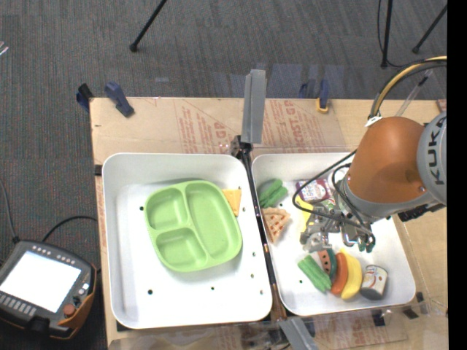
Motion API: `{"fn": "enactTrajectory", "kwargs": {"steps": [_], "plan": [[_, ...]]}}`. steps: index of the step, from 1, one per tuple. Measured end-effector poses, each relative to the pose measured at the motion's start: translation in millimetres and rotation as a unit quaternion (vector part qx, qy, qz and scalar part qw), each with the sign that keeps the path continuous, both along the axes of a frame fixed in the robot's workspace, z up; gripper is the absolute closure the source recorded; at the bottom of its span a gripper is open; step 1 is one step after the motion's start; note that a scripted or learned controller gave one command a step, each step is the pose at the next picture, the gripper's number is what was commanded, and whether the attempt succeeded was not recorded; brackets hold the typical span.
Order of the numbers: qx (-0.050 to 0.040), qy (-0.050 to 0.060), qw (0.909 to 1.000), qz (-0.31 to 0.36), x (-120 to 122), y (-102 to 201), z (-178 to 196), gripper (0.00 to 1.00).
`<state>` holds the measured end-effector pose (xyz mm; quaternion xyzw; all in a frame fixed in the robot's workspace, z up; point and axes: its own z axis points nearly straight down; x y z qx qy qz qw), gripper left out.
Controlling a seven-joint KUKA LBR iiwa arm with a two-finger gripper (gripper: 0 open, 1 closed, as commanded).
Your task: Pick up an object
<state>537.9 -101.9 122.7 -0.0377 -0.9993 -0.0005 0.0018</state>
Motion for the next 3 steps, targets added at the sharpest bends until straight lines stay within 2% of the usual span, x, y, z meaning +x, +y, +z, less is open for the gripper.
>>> {"fn": "enactTrajectory", "kwargs": {"steps": [1, 2, 3], "plan": [[0.0001, -0.001, 1.0000, 0.000, 1, 0, 1, 0.00], [0.0008, 0.002, 0.9996, -0.028, -39, 14, -38, 0.00], [0.0010, 0.000, 0.9996, -0.027, -37, 14, -27, 1.00]]}}
